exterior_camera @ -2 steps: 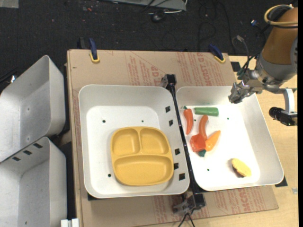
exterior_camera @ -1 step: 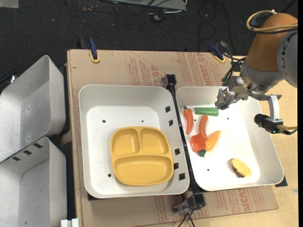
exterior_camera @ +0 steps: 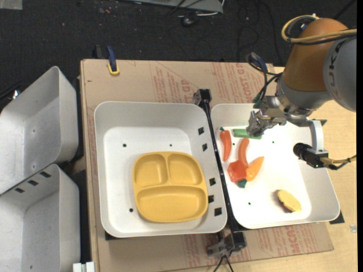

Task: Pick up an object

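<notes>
Reaching into the right bin (exterior_camera: pixel 317 208)

My gripper (exterior_camera: pixel 256 124) hangs by the bin's far edge, above the green piece (exterior_camera: pixel 240 133), probably lining up; whether my fingers are parted, I cannot tell.

Red printing on the board (exterior_camera: pixel 170 84) is unreadable.

- The worktop (exterior_camera: pixel 170 78) is a brown board (faint red print shows across it), seen at a slant.
- Two shallow white bins sit side by side on it, touching along the middle.
- The left bin (exterior_camera: pixel 113 123) covers most of the worktop's left half.
- The right bin (exterior_camera: pixel 317 205) reaches the right edge.
- A blue-and-yellow clamp (exterior_camera: pixel 112 61) grips the far left corner.
</notes>
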`<action>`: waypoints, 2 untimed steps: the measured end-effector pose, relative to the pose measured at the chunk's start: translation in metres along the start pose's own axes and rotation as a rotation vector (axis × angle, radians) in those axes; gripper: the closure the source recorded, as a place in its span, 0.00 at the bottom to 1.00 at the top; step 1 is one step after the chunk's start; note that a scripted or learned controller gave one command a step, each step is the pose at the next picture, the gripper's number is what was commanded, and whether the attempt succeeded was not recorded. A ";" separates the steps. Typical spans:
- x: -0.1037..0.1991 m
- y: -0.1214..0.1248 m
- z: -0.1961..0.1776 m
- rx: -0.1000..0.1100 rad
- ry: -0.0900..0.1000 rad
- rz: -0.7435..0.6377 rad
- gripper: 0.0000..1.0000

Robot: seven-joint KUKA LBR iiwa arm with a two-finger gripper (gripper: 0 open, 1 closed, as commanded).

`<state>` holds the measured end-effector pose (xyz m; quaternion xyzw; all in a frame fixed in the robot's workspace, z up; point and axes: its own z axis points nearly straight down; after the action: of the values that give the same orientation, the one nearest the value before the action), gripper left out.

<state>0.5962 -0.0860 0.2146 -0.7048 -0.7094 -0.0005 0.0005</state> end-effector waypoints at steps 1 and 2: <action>0.041 -0.028 0.005 0.003 -0.001 0.002 1.00; 0.081 -0.051 -0.008 0.002 0.000 0.000 1.00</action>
<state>0.5452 -0.0049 0.2223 -0.7047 -0.7095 0.0000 0.0012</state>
